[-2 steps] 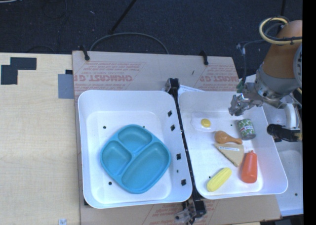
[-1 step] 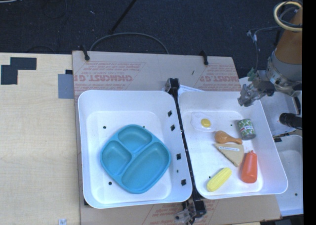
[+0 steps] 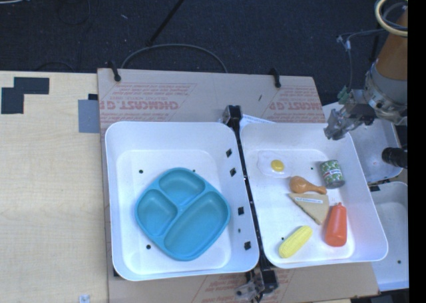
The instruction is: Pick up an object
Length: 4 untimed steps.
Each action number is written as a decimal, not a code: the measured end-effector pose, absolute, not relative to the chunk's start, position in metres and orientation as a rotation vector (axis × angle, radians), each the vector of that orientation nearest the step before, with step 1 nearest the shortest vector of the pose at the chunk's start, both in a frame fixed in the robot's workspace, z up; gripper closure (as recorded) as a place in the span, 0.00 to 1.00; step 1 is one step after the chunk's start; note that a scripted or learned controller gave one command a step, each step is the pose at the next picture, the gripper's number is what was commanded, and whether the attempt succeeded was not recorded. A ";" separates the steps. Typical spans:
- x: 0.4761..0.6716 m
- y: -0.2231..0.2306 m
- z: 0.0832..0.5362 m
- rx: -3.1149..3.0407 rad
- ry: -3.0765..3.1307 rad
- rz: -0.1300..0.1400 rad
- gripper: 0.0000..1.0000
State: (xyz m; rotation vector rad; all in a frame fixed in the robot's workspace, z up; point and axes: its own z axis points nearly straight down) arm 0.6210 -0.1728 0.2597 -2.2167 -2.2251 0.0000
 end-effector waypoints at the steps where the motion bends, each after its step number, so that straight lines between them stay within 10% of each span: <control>1: 0.608 -0.119 0.256 -2.213 -2.223 0.002 1.00; 4: 0.535 0.027 0.244 -2.216 -2.220 0.007 1.00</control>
